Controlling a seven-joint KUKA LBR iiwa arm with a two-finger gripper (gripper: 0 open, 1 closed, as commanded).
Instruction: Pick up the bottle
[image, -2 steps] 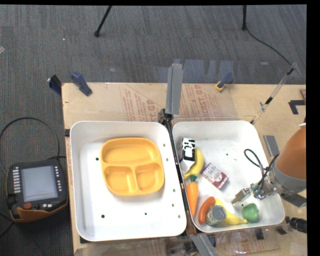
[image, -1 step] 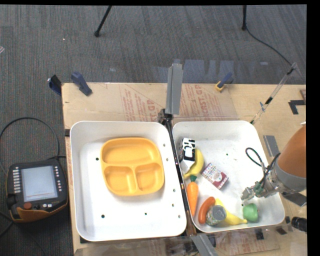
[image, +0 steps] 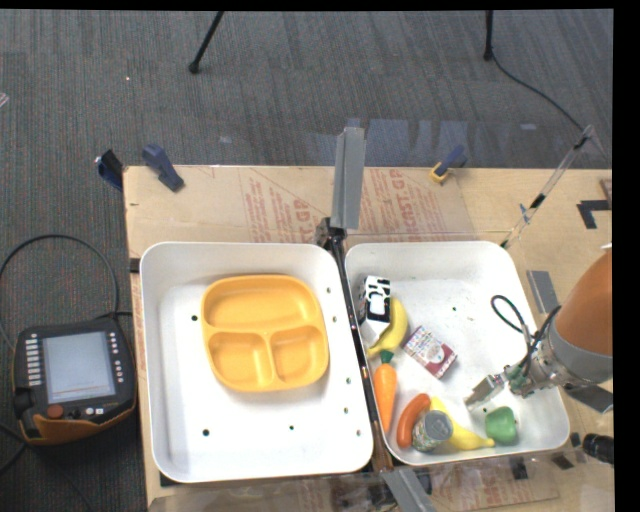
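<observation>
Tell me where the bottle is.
The bottle lies in the right bin, against its left wall, touching the banana.

I have 2 bins side by side on the bench (image: 250, 200). In the left bin (image: 165, 400) a divided plate (image: 266, 332) lies toward the back, near the middle. In the right bin (image: 470, 265) everything crowds the left wall and front edge. A bottle (image: 375, 298) lies at the left wall, a banana (image: 392, 330) touching its right side. A small carton (image: 429, 351) lies right of the banana. A carrot (image: 385, 395) sits in front of the banana, with a pepper (image: 411, 419) and a can (image: 433, 430) to its right. The gripper (image: 490, 388) hangs over the front right part, just behind a small round fruit (image: 502, 425). A pendant (image: 73, 372) rests on the floor left of the bench.
</observation>
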